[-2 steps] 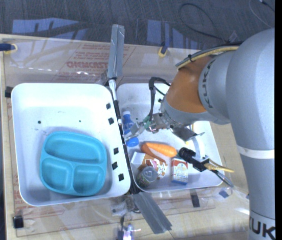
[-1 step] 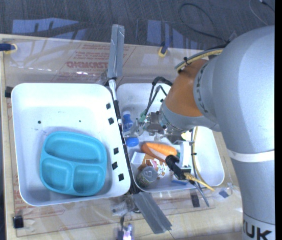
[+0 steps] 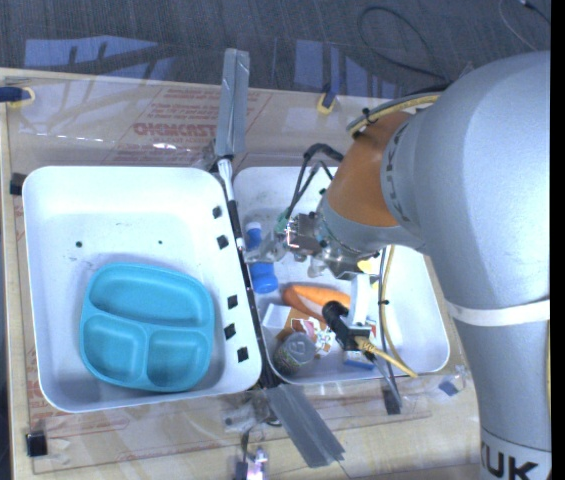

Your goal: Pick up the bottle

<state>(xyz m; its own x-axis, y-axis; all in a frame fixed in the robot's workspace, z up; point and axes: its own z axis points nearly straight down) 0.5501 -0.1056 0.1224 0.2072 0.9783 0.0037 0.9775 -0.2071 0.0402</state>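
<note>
A small clear bottle with blue ends lies along the left wall of the right bin, close to the divider. My gripper hangs low over the right bin's middle, just to the right of the bottle, under the grey wrist and orange band. The wrist hides most of it, and whether it touches the bottle cannot be made out.
An orange carrot-like piece, a round can and small packets lie in the front of the right bin. A blue divided tray lies in the left bin. A yellow cable hangs from the arm over the right bin.
</note>
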